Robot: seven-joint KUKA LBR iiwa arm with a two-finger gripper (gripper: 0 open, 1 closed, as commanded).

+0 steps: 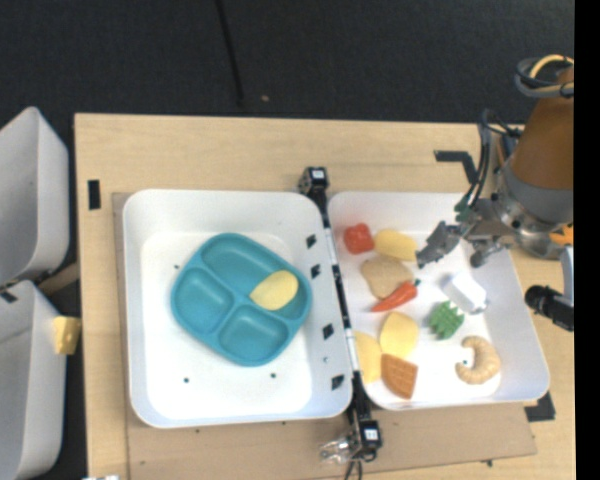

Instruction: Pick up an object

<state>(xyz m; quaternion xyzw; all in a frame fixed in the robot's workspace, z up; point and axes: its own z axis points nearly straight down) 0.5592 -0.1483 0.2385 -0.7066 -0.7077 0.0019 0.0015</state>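
The two-finger gripper (458, 240) hangs spread wide and empty over the right white bin (515, 373), poised to choose; the small white block (467, 292) lies at its six o'clock.

Two shallow white plastic bins (160, 388) with a smooth, faintly glossy finish sit on a matt pale wooden bench (230, 133); a smooth teal plastic divided plate (220, 303) and glossy plastic-looking toy foods (400, 333) lie inside
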